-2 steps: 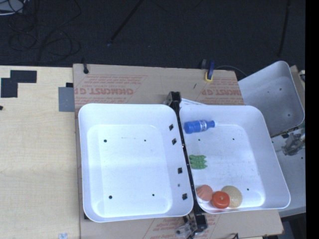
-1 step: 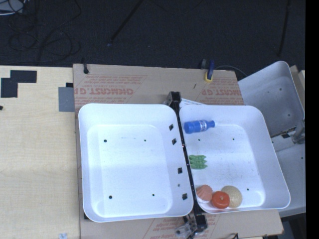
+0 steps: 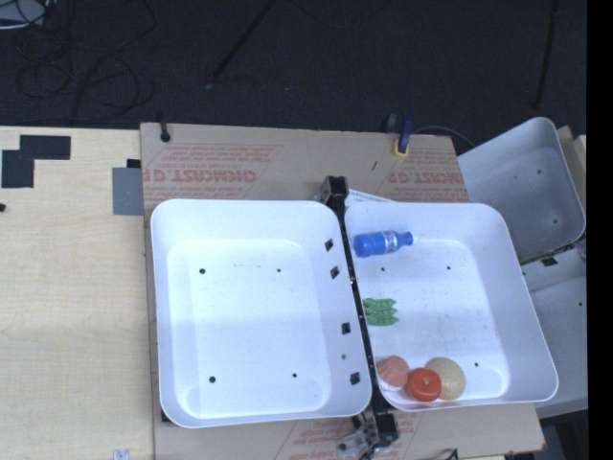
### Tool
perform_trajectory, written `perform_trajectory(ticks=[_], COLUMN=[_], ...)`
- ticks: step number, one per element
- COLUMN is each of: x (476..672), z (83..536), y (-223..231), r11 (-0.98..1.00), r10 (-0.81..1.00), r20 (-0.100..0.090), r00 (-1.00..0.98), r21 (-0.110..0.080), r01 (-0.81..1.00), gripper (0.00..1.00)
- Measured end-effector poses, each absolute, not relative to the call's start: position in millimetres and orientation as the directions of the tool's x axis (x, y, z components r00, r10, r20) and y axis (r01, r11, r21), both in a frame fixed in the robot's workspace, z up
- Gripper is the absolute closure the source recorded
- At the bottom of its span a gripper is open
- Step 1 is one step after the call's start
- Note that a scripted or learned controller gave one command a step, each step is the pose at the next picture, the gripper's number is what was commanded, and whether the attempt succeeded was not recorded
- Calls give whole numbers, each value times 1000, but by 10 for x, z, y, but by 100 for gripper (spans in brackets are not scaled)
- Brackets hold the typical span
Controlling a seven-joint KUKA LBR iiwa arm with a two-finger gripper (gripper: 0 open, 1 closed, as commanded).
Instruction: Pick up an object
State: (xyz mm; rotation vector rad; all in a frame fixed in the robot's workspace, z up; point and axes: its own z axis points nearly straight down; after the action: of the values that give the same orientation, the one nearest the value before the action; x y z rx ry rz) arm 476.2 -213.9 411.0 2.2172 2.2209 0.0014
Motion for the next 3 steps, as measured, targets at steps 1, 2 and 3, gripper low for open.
perform_trajectory(ticks=[1, 2, 3], x=[4757, 4761, 4761], z=[3545, 3984, 4294], y=[-2130, -2139, -2139], r11=[-1, 2, 2], r10=[1000, 1000, 1000], r20=[1, -1, -1], r00=[1, -2, -2], r21=[-6, 2, 2], r01=[1000, 1000, 1000], gripper=[100, 100, 100])
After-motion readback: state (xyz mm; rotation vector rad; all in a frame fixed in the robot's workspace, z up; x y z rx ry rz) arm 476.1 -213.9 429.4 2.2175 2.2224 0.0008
